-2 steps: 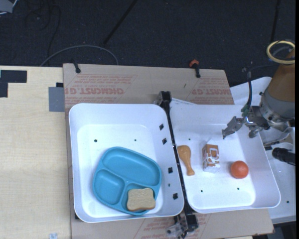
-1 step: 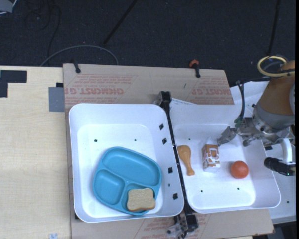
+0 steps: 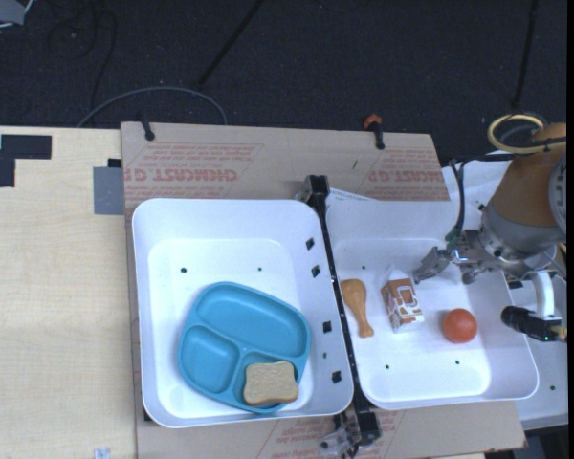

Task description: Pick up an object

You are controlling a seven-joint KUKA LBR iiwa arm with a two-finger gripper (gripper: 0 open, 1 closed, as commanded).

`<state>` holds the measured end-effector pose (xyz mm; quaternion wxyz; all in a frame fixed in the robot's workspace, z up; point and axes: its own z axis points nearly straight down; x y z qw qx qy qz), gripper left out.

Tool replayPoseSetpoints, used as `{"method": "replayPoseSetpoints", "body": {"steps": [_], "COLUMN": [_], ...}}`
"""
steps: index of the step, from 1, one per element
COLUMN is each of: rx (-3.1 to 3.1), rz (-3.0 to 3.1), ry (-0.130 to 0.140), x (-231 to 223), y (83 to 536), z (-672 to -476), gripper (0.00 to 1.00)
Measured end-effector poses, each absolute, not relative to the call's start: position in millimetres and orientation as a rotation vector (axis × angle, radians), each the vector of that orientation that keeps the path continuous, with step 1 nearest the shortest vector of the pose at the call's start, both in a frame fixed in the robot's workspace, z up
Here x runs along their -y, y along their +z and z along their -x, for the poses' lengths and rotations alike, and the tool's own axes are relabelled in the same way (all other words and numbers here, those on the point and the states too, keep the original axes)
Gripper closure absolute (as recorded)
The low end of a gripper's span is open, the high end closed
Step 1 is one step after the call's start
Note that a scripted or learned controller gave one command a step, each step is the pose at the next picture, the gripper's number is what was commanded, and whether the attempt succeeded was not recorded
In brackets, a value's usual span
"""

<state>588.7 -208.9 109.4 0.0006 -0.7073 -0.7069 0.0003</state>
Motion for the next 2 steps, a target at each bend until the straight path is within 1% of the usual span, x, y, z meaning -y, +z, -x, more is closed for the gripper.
{"method": "replayPoseSetpoints", "body": {"steps": [1,2], "rx": [2.218,2.225], "rz": [2.222,2.222], "ry": [0.002,-0.002], "x": [210,207], "y": [118,180], "z": [-588.4,-594.5], "gripper": [1.0,1.0]}}
